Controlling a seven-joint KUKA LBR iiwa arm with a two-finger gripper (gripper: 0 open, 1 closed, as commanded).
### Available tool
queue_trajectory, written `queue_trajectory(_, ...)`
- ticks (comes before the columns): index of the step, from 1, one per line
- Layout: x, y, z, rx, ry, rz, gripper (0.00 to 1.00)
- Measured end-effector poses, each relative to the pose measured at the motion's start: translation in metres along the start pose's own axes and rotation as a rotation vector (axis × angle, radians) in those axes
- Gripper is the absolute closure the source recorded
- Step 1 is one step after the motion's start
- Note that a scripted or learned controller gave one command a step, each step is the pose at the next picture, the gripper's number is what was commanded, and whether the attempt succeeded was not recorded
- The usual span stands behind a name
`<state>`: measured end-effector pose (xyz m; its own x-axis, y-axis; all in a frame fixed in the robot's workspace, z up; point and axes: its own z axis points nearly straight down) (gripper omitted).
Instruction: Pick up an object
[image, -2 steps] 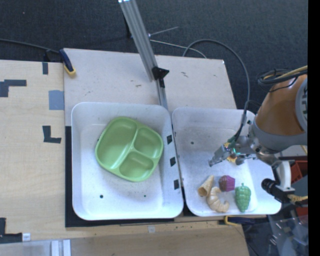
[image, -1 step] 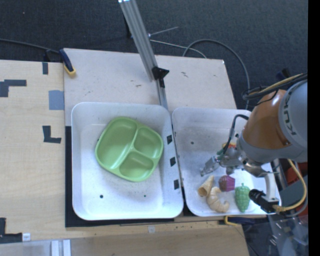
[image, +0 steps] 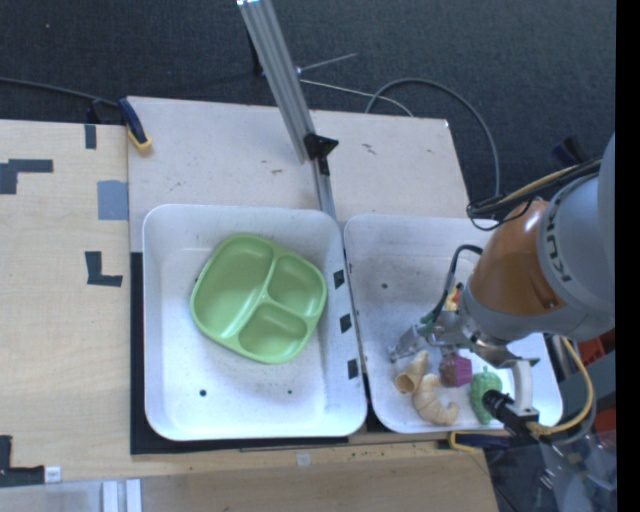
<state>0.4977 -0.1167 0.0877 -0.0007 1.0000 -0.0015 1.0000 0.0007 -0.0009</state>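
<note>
A dark grey carpeted floor (image: 480, 50) lay across the top of the view, crossed by thin black cables (image: 440, 95) that looped near the bench's far edge. A pale bench top (image: 230, 150), scuffed and marked with small dark specks, filled the middle. To the left sat a light wooden board (image: 50, 300) bearing grey and dark tape patches (image: 112, 198). A blue and yellow clamp (image: 135, 125) gripped the bench's far left corner. A slim metal pole (image: 285, 80) slanted down from the top towards the bench's centre, ending in a black fitting. Lighting was even and soft, with faint shadows.
</note>
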Motion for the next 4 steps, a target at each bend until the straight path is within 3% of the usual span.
queue_trajectory(1,0.001,0.0,-0.011,0.001,0.003,-0.001,1.0)
queue_trajectory(3,0.006,-0.001,-0.134,-0.005,0.0,-0.001,1.0)
queue_trajectory(4,0.006,-0.001,-0.13,0.001,0.001,0.0,1.0)
